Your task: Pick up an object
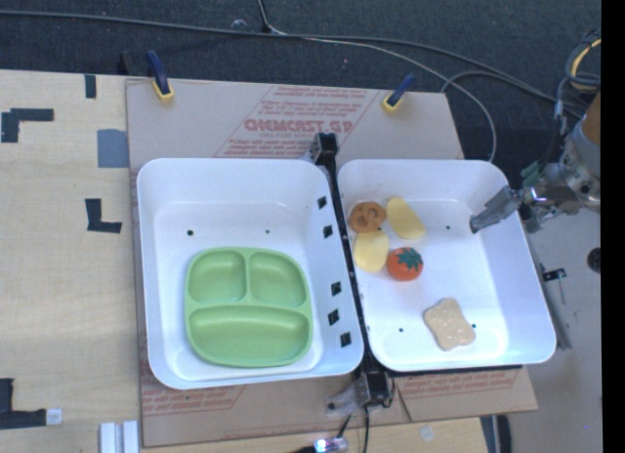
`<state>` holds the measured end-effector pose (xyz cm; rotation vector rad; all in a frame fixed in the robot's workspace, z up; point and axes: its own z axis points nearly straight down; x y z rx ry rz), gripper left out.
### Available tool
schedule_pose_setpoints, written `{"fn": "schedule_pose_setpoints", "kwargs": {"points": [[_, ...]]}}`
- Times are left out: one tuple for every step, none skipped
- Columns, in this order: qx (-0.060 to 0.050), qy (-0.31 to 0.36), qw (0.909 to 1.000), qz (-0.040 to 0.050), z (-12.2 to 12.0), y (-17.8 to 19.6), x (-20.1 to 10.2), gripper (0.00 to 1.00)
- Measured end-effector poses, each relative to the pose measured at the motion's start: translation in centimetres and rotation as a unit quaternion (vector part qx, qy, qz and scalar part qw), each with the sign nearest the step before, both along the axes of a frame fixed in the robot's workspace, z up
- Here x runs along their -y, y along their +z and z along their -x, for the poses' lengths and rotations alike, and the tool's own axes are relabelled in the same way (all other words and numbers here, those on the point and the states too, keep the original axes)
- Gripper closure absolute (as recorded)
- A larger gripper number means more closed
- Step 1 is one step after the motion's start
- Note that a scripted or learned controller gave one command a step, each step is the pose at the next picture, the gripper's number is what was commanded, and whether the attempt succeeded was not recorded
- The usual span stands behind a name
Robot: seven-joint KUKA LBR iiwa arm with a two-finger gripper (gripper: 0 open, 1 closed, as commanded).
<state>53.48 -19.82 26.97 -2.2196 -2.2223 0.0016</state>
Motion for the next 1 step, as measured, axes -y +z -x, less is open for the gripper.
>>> {"fn": "schedule_pose_setpoints", "kwargs": {"points": [[-0.002, -0.001, 1.0000, -0.0003, 0.84, -5.88, 0.39, 0.00]]}}
